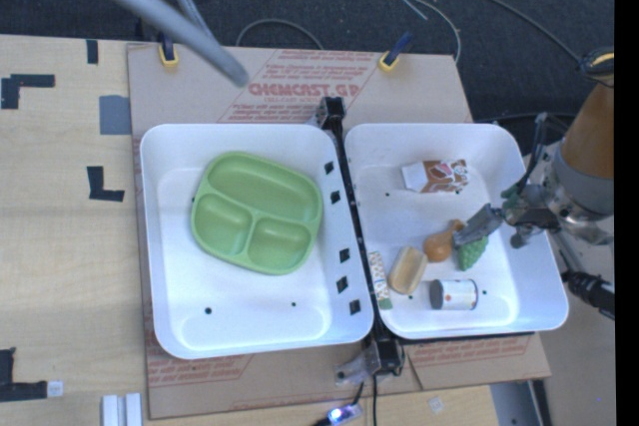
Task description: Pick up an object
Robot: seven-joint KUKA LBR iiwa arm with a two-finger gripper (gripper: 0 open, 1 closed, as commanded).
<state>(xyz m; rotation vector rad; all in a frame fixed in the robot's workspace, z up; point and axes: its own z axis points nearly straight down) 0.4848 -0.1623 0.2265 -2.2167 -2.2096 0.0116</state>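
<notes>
We find the candidate objects gathered in the right bin [499, 143]. A green object [471, 251] lies right of centre, with an orange rounded piece [437, 243] touching or just beside it on the left. A tan, bread-like piece [407, 269] lies next to that, near the divider between the bins. A small white cylinder with a dark end [454, 294] rests on its side near the front wall. A white and brown packet [435, 176] lies apart from the rest, toward the back of the bin.

The gripper [489, 222] reaches in over the right wall of this bin. One dark finger [479, 221] extends down to the upper edge of the green object and appears to touch it. We cannot tell whether the hand is spread or pressed together, and we see nothing clearly between its tips. The arm [589, 155], orange above the wrist, stands at the right edge.

In the left bin [165, 214] a green divided plate [258, 212] lies flat, with three compartments. Both bins sit on a cardboard sheet [300, 80] printed in red, held by two clamps at the back.
</notes>
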